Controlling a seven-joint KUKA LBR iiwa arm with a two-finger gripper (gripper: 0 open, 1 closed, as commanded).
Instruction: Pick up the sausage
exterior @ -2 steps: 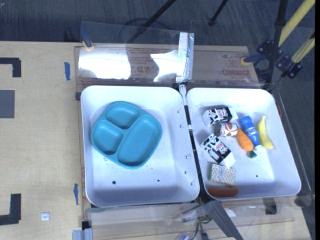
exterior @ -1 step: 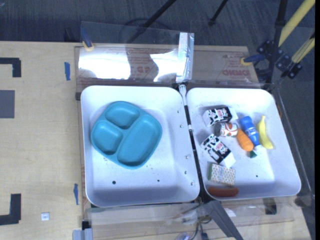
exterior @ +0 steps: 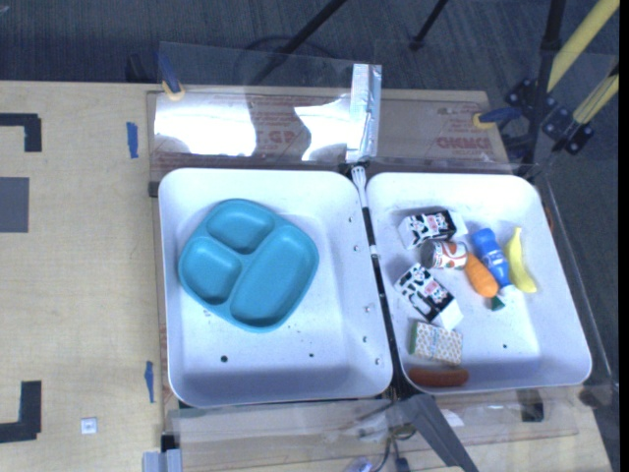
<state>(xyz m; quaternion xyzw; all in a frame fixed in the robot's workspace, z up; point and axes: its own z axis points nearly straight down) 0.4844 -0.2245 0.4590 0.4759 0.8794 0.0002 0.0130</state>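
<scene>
The sausage [exterior: 437,376] lies in the right bin [exterior: 550,332], front rim; pincer state unclear.

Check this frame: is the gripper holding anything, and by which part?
Nothing is held. The reddish-brown sausage lies untouched on the near rim of the right white bin, beside the small patterned packet.

2 shallow white bins sit side by side on a pale wooden surface [exterior: 69,293], seen from above. The left bin [exterior: 197,367] holds a blue divided plate [exterior: 249,263] with 3 compartments. The right bin [exterior: 550,347] holds a cluster of small items: 2 black-and-white cartons [exterior: 428,226], an orange carrot [exterior: 481,276], a blue bottle [exterior: 489,254], a yellow banana [exterior: 519,261], a patterned square packet [exterior: 437,342], and a reddish-brown sausage [exterior: 438,377] lying along the bin's near edge.
</scene>
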